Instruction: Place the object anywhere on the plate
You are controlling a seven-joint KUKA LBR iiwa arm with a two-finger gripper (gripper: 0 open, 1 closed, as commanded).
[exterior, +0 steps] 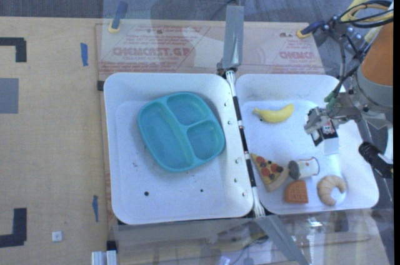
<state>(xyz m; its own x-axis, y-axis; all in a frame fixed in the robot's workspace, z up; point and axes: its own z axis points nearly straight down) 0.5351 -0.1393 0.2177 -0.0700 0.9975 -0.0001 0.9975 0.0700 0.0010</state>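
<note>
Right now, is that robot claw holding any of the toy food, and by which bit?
Nothing is visibly held. The gripper hovers above the right bin, apart from the banana.

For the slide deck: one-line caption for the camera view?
End effector over the right bin of toy food; teal plate in left bin.

Left of the gripper [320,127] lie a yellow banana [274,113] and, farther off, a teal plate [180,130]; below it, a red-and-yellow dotted pizza slice [269,171], an orange-brown toast [297,192] and a tan croissant [331,188].
</note>
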